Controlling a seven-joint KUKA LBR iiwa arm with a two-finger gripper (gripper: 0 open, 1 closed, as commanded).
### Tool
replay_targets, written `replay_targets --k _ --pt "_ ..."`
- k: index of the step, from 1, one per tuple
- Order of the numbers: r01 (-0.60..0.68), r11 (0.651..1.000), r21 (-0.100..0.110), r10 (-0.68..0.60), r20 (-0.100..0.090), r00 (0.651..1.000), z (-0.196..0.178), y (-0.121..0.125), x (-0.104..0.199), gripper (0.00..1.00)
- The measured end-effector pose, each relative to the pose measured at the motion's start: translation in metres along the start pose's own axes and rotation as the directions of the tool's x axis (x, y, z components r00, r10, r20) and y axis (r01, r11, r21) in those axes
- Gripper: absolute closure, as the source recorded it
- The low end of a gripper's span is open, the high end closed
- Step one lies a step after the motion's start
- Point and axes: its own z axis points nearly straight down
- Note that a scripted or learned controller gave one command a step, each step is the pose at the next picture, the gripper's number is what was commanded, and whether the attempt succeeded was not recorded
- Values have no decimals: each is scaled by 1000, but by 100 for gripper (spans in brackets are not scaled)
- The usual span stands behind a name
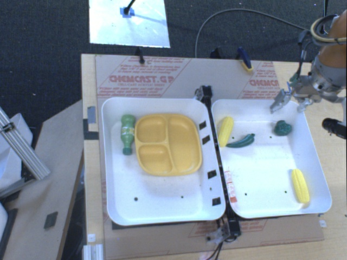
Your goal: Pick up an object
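Observation:
My gripper (pixel 290 103) hangs over the far right corner of the right bin (pixel 265 199), its two fingers spread open with nothing between them. Just below it lies a small dark green lump (pixel 282 128). Further left in the same bin lie a yellow corn cob (pixel 225 131) and a dark green pepper (pixel 242 141). A second yellow corn cob (pixel 300 185) lies near the bin's front right corner. In the left bin (pixel 162 207) sit a yellow sectioned plate (pixel 167 144) and a green bottle (pixel 127 134) beside it.
A black divider (pixel 212 145) with clips runs between the two bins. Cables and a blue clamp (pixel 244 59) lie behind the right bin. A metal frame (pixel 19 148) stands at the left.

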Motion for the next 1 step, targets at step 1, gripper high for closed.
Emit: replay_targets --k 1 --pt "3 1000 -12 -3 3 1000 -8 3 0 0"
